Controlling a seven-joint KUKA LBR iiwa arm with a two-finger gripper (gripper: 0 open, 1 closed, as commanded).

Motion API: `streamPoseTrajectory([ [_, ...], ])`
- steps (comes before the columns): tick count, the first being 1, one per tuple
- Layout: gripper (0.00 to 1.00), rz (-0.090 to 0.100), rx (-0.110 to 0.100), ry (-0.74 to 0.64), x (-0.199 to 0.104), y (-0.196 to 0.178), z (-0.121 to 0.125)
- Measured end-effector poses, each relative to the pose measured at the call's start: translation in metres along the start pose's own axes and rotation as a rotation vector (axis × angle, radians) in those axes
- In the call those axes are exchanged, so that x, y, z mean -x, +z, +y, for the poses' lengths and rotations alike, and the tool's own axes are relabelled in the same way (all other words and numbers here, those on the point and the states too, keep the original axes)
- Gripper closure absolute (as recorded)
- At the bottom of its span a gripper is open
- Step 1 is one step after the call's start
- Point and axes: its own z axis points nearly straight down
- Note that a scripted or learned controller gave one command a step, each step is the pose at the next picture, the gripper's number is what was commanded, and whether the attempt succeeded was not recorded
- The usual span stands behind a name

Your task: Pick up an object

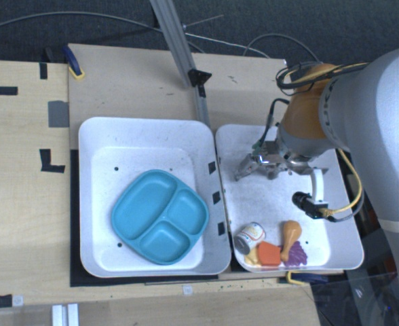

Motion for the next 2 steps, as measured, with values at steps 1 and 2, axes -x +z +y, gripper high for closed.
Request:
streamPoseTrajectory([
  [1, 1.00, 0.001, -0.001, -0.001, -0.001, -0.010, 0.000],
  [2, 1.00, 0.002, 0.004, 0.000, -0.002, -0.052, 0.002],
])
